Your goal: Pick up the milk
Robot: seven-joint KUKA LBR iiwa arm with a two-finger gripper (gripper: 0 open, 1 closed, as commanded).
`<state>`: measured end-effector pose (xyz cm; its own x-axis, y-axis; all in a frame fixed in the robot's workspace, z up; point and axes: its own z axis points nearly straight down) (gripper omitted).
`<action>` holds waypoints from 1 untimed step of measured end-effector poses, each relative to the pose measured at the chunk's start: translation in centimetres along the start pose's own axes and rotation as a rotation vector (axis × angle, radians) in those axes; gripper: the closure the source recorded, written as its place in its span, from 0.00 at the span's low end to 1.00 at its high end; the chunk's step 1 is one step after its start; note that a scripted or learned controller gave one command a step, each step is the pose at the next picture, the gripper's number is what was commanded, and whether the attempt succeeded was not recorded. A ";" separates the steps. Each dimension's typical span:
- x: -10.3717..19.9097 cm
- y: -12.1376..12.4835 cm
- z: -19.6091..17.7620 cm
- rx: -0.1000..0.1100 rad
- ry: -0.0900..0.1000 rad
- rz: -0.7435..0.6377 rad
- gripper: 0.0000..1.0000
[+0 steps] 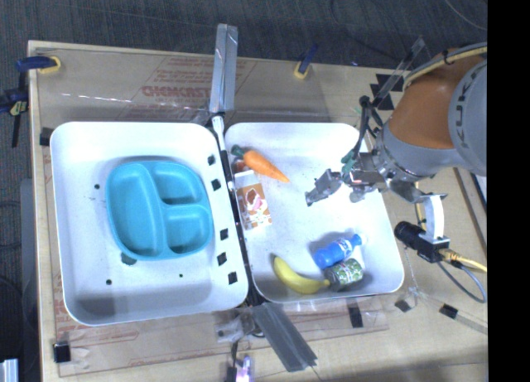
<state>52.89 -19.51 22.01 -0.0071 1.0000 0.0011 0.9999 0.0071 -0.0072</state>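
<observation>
Above the right bin (377, 244), fingers (321, 189) hang apart, holding nothing.

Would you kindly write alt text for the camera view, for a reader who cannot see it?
The gripper hovers above the right bin, which holds a milk carton by the divider, carrot, banana, blue bottle and can. The left bin holds a blue tray.

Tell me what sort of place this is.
Probably a robot lab bench: a grey and orange arm over two white bins, clamps on the board, loose cables.
</observation>
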 end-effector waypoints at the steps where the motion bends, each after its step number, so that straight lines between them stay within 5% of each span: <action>1: 3.6 4.3 9.8 -0.028 -0.014 -0.012 0.00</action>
<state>57.05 -15.86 12.19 -0.0193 0.9997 -0.0131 0.9996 0.0196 0.0204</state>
